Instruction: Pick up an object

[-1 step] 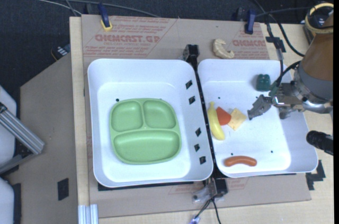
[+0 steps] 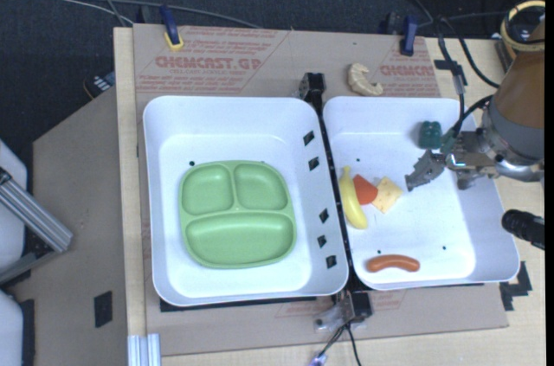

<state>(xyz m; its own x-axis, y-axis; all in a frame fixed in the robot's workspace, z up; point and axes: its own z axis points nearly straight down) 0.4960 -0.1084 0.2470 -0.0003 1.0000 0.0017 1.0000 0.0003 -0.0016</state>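
I'm looking down on the bench now, two white bins side by side. The left bin [image 2: 164, 208] carries a green divided plate [image 2: 236, 213], three compartments, sitting flat near the middle of it. Over in the right bin [image 2: 450, 247] I've got the loose pieces: a yellow banana [image 2: 351, 202] lying along the bin's left wall, a red wedge [image 2: 367, 190] touching it on its right, and a pale yellow chunk [image 2: 388, 196] pressed against the red one. Near the bin's front edge, well apart from that cluster, an orange-red sausage [image 2: 394, 264] lies on its own. The arm [image 2: 519, 109] comes in from the right, and the gripper [image 2: 422, 174] hangs over the right bin, just to the right of the pale chunk, near it but apart from it as far as I can see. Nothing is between the fingers; whether they are spread or pressed together I cannot tell from this slant. A teal piece [image 2: 430, 132] sits on the gripper body above them. Behind the bins, on the cardboard [image 2: 225, 61], a small beige object [image 2: 364, 80] rests near the right bin's back rim.
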